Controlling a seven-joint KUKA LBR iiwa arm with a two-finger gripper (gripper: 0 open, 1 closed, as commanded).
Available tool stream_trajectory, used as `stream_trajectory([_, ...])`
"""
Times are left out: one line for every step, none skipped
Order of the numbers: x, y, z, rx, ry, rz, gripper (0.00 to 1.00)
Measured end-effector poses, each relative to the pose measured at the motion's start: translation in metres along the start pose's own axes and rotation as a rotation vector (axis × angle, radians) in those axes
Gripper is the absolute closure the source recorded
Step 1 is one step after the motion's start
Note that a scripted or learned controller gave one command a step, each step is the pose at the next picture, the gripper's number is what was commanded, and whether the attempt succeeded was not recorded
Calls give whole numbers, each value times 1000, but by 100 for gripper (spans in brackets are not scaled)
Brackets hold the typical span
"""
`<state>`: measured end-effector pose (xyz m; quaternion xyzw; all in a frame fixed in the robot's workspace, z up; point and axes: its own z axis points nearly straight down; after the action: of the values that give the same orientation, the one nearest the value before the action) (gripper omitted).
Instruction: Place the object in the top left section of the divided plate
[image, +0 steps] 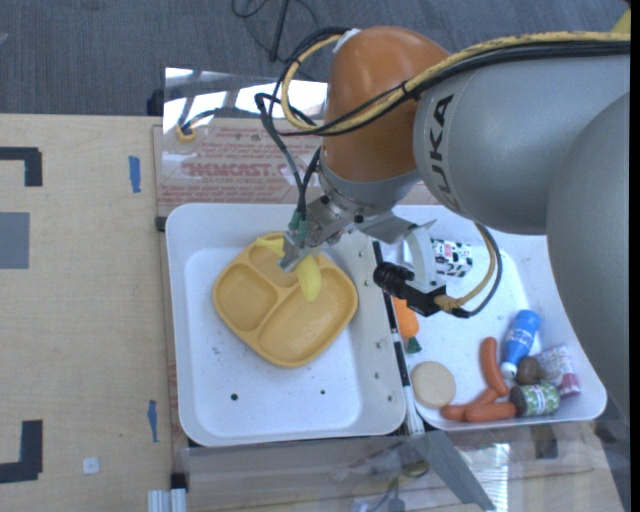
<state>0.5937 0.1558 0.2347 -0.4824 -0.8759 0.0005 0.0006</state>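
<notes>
A yellow divided plate (283, 303) lies tilted in the left white bin (262, 400). My gripper (297, 255) hangs over the plate's upper right part, near the ridge between its sections. It is shut on a small, pale yellow, elongated object (310, 281). The object hangs from the fingers and points down over the plate's right side. The arm's orange band and grey wrist hide the bin's far right corner.
The right bin (585, 395) holds a blue bottle (520, 336), red sausages (489, 366), a round tan cookie (434, 383), an orange carrot (406, 322), a green can (537, 400) and a black-and-white spotted item (451, 257). A divider wall (392, 360) separates the bins.
</notes>
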Motion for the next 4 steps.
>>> stream_trajectory([0,0,0,0,0,0,0])
stream_trajectory([-39,-72,51,-1,0,-128,0])
stream_trajectory([-40,-71,42,-5,-1,-125,100])
stream_trajectory([5,-38,-32,-2,-1,-100,100])
